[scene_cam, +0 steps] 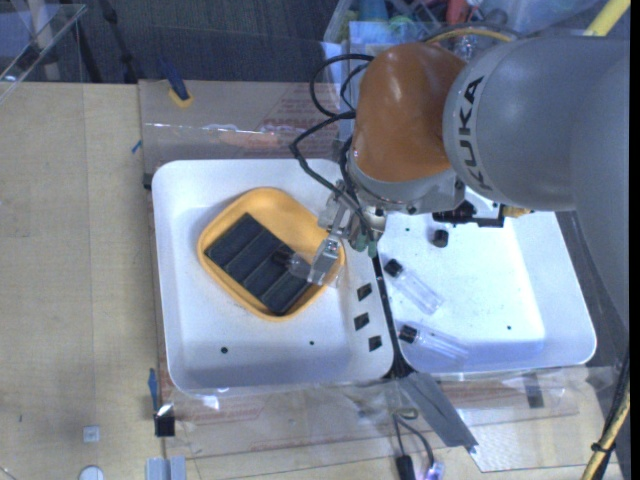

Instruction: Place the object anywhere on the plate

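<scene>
Two shallow white bins sit side by side on the wooden surface point(70, 268). The left bin point(200, 358) holds one yellow plate point(225, 223) with a dark ridged object point(255, 258) lying flat on it. The pincer point(312, 265) hangs over the plate's right rim, just beside the dark object; whether it is spread or closed cannot be told. The right bin point(520, 308) holds two clear plastic pieces point(418, 293). The grey arm point(540, 98) with its orange band point(400, 108) covers the bins' far edge.

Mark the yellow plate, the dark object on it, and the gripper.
yellow plate point(228, 218): camera view, upper-left rim.
dark object point(256, 256): camera view, its middle.
gripper point(318, 264): camera view, between the fingertips.
</scene>
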`<act>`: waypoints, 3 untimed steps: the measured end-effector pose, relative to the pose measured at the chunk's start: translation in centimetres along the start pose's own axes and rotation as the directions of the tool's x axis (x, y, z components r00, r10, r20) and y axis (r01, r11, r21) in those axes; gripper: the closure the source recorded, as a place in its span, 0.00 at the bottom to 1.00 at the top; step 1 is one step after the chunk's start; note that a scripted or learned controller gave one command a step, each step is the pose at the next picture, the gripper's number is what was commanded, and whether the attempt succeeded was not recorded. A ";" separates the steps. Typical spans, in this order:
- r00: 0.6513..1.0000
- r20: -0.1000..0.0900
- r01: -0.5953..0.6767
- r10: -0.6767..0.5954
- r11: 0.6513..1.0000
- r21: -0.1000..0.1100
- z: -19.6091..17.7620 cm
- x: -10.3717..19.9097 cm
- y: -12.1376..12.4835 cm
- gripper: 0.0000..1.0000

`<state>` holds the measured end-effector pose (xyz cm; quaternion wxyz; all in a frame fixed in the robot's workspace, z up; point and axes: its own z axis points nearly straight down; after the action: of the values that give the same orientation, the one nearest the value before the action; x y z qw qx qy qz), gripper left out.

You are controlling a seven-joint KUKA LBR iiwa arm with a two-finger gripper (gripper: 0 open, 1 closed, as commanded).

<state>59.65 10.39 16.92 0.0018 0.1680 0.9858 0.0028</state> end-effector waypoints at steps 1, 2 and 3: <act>1.000 0.004 -0.004 0.004 1.000 -0.005 -1.1 -0.1 0.1 1.00; 1.000 0.004 -0.003 0.003 1.000 -0.005 -1.1 -0.1 0.1 0.00; 1.000 0.008 -0.007 0.007 1.000 -0.011 -2.1 -0.3 0.1 1.00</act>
<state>59.95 10.42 19.04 0.0065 0.1713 0.9852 0.0075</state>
